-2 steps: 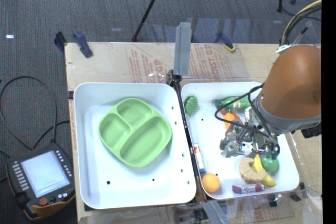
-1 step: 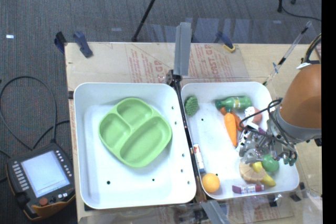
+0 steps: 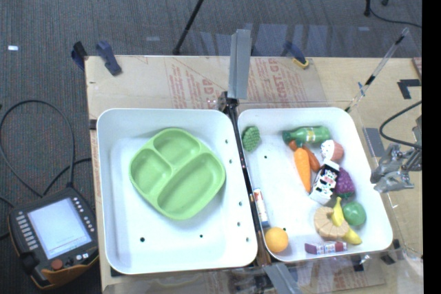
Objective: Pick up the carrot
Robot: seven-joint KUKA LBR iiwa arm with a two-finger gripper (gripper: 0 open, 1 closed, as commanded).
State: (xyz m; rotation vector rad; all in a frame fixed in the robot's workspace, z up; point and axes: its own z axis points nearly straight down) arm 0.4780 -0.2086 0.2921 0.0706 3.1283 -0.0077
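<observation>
The carrot [image 3: 302, 169] is a long orange piece lying flat in the right bin [image 3: 282, 200], its thin end pointing toward the front. A green bottle [image 3: 308, 135] lies just behind its thick end. A black-and-white carton [image 3: 325, 183] rests against its right side, and a second small orange piece [image 3: 314, 161] touches it there too.
Purple grapes [image 3: 344, 183], a green ball [image 3: 354, 213], a banana on a bread slice [image 3: 331, 222], an orange [image 3: 276, 239], a ridged green piece [image 3: 251, 138] and a thin tube [image 3: 259, 206] share the right bin. A green divided plate [image 3: 178, 172] lies in the left bin [image 3: 114, 217].
</observation>
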